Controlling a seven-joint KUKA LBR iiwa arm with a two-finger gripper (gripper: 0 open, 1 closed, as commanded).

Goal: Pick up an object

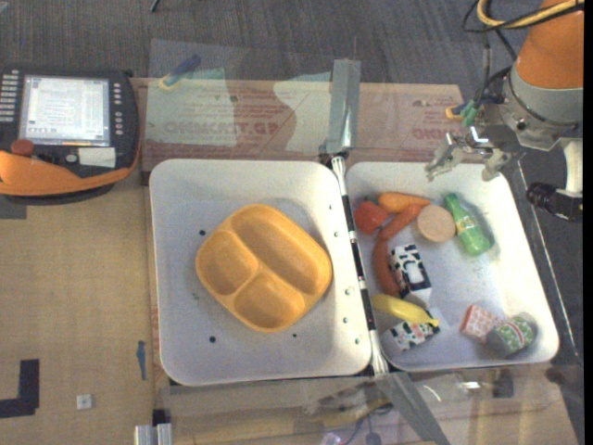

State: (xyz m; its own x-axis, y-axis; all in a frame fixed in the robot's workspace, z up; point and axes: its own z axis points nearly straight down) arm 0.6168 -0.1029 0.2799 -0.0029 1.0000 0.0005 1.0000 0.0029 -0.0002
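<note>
Gripper (468,151) hangs above the far rim of the right bin (530,276), fingers spread, nothing between them. Nearest below lies the green bottle (467,223) — beside a tan disc (435,222) and an orange carrot (403,200). To do this well, I judge it should come down straight over the bottle, fingers across its narrow width, clear of the disc — then close and lift slowly. The left bin (176,276) bears a yellow tray (264,265)
</note>
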